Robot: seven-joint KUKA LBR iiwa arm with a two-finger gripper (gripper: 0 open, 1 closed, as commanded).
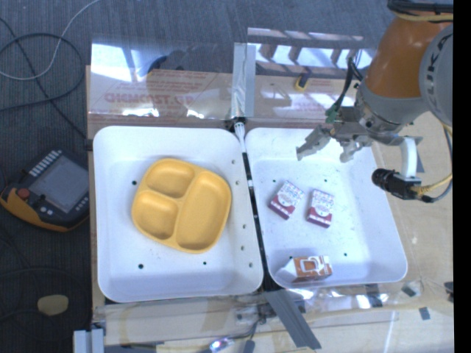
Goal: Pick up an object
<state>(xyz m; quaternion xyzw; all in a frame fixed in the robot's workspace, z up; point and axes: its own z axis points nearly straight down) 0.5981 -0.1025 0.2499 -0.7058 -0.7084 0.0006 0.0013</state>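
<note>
The right bin (pixel 368 197) holds two small red and white packets, one (pixel 286 199) left of the other (pixel 320 207), near its middle. An orange and white carton (pixel 311 268) lies at the bin's front edge. My gripper (pixel 329 147) hangs over the back of the right bin, above and behind the packets, with its two grey fingers spread apart and nothing between them. The arm with its orange band (pixel 401 50) reaches in from the upper right.
The left bin (pixel 118 263) holds a yellow divided plate (pixel 182 204). A black and orange hand-held controller (pixel 45 190) lies on the floor to the left. Cables run across the dark floor at the back left. A clear panel (pixel 169 79) stands behind the bins.
</note>
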